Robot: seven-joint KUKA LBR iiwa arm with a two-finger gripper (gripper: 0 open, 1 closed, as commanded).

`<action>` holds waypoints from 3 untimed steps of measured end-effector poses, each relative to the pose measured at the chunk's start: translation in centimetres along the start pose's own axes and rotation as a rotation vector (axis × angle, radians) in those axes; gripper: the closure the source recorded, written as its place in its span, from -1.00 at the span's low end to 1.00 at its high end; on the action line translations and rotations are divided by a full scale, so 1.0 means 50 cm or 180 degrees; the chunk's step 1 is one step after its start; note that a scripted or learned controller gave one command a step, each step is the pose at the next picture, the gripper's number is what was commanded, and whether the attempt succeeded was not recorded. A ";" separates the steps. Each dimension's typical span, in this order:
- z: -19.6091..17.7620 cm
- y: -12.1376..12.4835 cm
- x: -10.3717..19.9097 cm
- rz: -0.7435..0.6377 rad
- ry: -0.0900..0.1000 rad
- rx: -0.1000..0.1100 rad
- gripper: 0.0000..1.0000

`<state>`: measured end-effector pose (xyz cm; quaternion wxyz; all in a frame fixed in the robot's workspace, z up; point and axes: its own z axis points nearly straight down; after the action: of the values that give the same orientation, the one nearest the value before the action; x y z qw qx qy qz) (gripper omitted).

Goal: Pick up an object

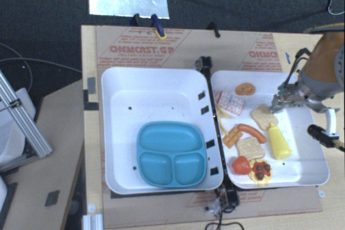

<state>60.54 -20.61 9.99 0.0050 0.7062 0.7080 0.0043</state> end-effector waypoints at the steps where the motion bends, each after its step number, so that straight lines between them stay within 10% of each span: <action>1: 0.028 -0.147 -0.003 0.0014 0.0002 0.0046 1.00; 3: 0.029 -0.240 0.000 0.0007 0.0006 0.0047 1.00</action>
<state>48.55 -20.65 8.40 -0.0008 0.7070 0.7072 -0.0003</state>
